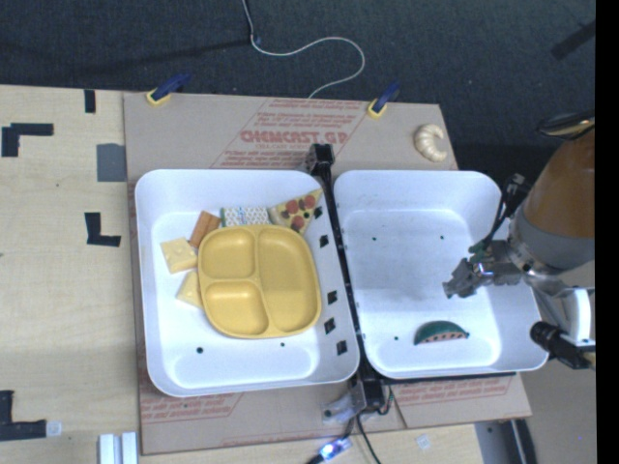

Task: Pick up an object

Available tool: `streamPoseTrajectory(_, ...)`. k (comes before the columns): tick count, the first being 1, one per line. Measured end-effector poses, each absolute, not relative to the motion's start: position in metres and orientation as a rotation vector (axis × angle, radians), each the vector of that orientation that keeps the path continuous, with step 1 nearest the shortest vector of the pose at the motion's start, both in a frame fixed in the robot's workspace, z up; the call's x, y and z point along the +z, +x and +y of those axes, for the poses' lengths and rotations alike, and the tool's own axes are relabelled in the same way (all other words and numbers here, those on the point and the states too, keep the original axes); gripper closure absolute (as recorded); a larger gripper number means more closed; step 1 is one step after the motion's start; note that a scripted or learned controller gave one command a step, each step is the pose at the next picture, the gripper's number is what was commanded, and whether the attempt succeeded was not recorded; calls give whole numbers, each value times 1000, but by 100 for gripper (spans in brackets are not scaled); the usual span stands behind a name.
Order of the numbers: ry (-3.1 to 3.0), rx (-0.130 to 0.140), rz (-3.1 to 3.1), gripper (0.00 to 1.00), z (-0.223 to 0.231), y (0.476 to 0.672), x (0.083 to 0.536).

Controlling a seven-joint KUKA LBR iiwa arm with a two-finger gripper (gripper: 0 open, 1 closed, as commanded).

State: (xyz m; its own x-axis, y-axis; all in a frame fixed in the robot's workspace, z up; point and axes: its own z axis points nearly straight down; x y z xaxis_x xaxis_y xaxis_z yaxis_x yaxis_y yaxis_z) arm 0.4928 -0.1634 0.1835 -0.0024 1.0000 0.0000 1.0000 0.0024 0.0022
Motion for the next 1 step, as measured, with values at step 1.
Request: streamPoseTrajectory(1,2217,3,2222,100,-163,494,227)
